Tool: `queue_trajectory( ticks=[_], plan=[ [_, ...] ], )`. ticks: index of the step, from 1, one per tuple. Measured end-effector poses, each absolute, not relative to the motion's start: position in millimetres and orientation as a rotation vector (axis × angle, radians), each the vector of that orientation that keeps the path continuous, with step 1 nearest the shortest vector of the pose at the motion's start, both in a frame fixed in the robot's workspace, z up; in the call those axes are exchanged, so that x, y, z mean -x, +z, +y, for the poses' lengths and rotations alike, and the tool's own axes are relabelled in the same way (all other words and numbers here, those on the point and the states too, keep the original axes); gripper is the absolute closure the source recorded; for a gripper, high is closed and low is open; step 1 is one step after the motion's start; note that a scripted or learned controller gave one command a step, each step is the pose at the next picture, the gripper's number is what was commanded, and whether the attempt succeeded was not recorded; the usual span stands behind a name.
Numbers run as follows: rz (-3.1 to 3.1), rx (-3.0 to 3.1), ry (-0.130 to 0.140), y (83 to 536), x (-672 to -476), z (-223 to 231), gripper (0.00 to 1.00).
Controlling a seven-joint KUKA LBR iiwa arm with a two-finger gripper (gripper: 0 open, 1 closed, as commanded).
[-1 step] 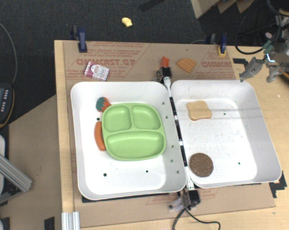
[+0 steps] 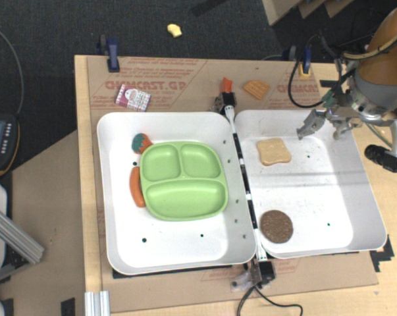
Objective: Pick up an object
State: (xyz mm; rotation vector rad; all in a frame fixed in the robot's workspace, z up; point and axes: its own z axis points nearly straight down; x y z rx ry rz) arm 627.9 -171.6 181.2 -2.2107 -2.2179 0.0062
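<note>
The gripper (image 2: 324,120) hangs over the far right corner of the right bin (image 2: 356,203), fingers spread, w/ nothing between them. The toast slice (image 2: 273,151) lies near, toward the divider. Flat and thin, so the fingers may slide over it or hit the bin floor.

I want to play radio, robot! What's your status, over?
Tool over right bin's far edge, holding nothing. Toast slice and brown patty lie loose in that bin. Nothing between tool and toast.
</note>
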Motion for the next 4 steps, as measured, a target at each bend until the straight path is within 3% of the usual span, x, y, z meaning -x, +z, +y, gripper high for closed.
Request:
queue_trajectory(
  ticks=[1,2,3,4],
  plan=[
    [-2.228,2.216,-0.002,151.4,-663.1,-132.2,0.0],
    [-2.219,2.215,0.005,88.4,-639.4,-109.7,0.0],
    [-2.224,2.221,-0.002,103.2,-642.2,-111.0,1.0],
    [-2.224,2.221,-0.001,102.5,-641.9,-111.0,0.0]
  ],
)
